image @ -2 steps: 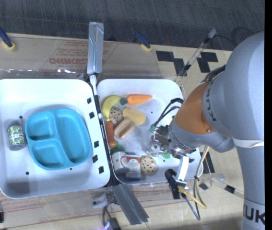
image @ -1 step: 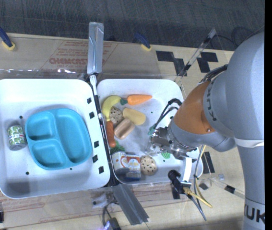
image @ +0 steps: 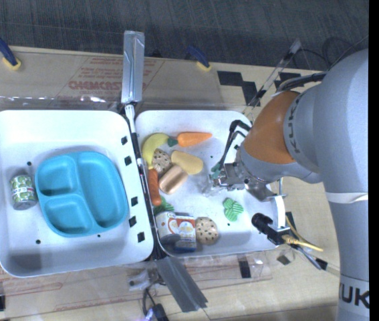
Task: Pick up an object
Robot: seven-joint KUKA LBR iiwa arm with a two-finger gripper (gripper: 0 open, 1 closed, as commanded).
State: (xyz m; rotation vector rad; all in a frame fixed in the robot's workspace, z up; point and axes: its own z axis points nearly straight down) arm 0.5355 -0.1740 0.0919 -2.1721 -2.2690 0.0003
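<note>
The jaws (image: pixel 217 176) hung low in the right bin (image: pixel 239 122), beside a green leaf toy (image: pixel 233 209) near the tabletop's front-right corner; whether they were apart, I cannot tell.

We see smooth, faintly glossy white plastic bins (image: pixel 2 179); a matt blue plastic tray (image: pixel 79 192); a metallic-looking can (image: pixel 22 190); a brown, cardboard-like tabletop (image: pixel 55 72); the arm's (image: pixel 336 132) satin grey shell.
</note>
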